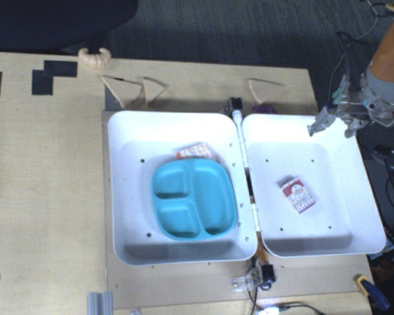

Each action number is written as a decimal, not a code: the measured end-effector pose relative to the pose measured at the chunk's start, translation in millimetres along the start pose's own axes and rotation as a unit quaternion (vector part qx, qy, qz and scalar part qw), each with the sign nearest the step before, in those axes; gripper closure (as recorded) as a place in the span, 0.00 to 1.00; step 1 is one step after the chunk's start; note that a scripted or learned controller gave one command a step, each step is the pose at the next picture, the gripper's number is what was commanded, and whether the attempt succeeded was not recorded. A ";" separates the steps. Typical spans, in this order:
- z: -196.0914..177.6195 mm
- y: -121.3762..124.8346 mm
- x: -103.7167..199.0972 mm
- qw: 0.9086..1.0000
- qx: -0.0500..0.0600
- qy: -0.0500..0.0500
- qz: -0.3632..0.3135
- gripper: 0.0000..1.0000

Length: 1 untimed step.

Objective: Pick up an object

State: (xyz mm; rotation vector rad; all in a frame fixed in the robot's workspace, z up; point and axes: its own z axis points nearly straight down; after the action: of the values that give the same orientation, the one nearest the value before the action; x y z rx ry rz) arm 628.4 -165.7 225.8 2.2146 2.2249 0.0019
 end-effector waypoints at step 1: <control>120.8 14.6 -3.3 1.000 0.002 0.001 -0.001 0.00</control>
State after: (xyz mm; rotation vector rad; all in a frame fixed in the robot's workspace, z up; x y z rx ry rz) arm 643.3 -169.0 105.0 2.2160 2.2292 -0.0003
